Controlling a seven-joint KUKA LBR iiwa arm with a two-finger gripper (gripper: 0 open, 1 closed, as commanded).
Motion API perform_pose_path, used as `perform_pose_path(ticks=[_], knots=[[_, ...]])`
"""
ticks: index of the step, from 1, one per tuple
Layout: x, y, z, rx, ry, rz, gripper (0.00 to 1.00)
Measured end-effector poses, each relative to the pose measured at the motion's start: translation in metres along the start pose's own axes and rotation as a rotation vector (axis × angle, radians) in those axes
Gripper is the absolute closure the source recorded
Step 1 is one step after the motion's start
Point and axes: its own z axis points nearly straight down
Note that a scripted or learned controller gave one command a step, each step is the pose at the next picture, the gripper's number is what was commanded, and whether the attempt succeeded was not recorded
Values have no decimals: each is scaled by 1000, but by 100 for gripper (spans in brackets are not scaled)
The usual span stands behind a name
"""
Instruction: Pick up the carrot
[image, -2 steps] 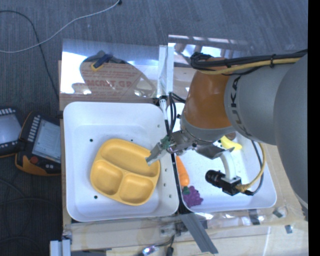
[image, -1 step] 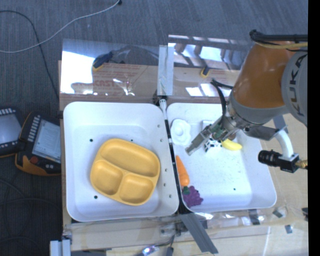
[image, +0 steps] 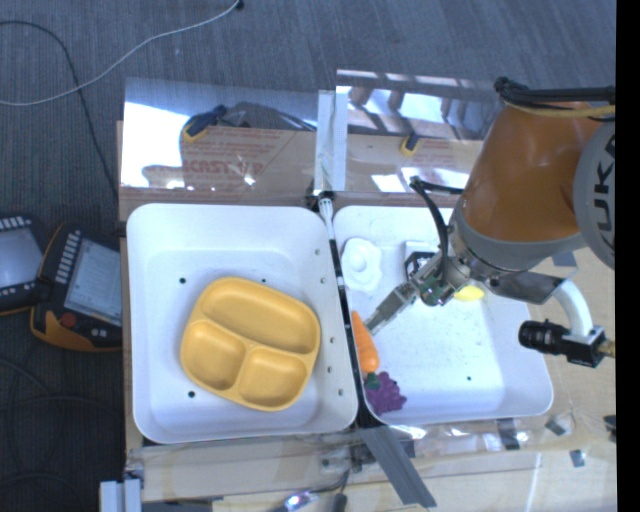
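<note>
Arm (image: 530, 170) bent over right bin (image: 500, 385); pincer (image: 378, 318) state unclear, just beside carrot (image: 365, 343).

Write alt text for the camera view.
A grey-and-orange robot arm's tool reaches into the right bin toward an orange carrot by its left wall, purple grapes just below it. The left bin holds a yellow divided tray.

Yellow tray (image: 250, 343) in left bin (image: 160, 240), carrot (image: 365, 344) in right bin (image: 500, 385)
</note>
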Motion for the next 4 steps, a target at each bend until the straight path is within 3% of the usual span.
perform_pose_path(ticks=[1,2,3,4], knots=[[-21,-15,110,1,3,-40,0],[-9,-5,46,-2,0,-289,0],[-34,-24,111,2,6,-81,0],[-29,1,111,4,3,380,0]])
